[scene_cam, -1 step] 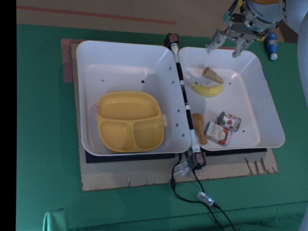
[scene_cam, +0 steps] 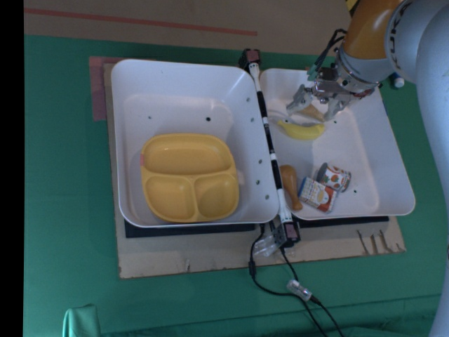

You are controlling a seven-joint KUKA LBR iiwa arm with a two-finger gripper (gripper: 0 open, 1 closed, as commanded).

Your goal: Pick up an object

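My gripper (scene_cam: 315, 110) hangs over the far part of the right bin (scene_cam: 379, 146), its fingers spread apart and pointing down. Just below and in front of it lies a yellow banana (scene_cam: 302, 130), and nothing sits clearly between the fingers. Nearer the front of the same bin are a brown drumstick-shaped toy (scene_cam: 289, 186), a small printed can (scene_cam: 334, 177) on its side, and a small colourful box (scene_cam: 317, 194) close beside it.
The left bin (scene_cam: 175, 83) holds a yellow divided plate (scene_cam: 188, 177). A black-and-white strip (scene_cam: 268, 139) runs between the bins. Cables (scene_cam: 295, 286) trail over the green bench in front. The arm's orange band (scene_cam: 375, 12) enters from the upper right.
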